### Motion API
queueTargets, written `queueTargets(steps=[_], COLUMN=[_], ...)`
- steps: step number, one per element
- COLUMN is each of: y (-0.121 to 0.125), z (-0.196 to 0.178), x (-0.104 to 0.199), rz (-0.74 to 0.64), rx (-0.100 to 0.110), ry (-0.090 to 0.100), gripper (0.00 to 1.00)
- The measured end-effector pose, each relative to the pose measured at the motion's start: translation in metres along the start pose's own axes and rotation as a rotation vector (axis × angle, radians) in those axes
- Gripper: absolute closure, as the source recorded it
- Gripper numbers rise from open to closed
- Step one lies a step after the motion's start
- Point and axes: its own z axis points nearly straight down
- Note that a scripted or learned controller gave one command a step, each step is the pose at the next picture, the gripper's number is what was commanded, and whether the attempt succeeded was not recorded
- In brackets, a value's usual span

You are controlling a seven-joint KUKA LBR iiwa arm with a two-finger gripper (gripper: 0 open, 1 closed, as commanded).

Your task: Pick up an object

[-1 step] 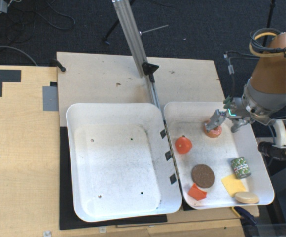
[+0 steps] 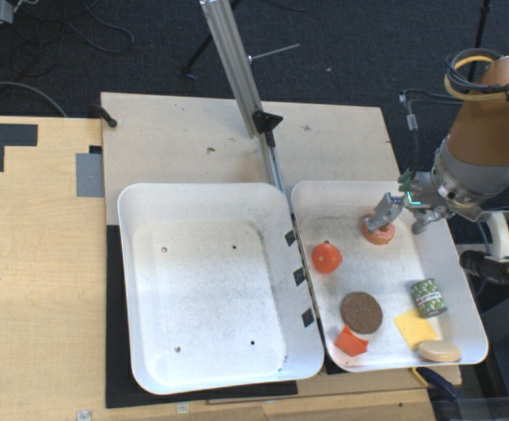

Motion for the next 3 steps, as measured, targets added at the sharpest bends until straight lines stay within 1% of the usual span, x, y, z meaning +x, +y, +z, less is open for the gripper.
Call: queueTargets(steps=[1, 2, 3], y=[-0.004, -0.01, -0.009], z=[0.064, 0.119, 0.136], x=[0.002, 0.012, 0.01], rz=[0.0, 0.004, 0.005], rx=[0.007, 0.006, -0.003], ry=[0.001, 0.002, -0.004], gripper=[0.0, 0.0, 0.0])
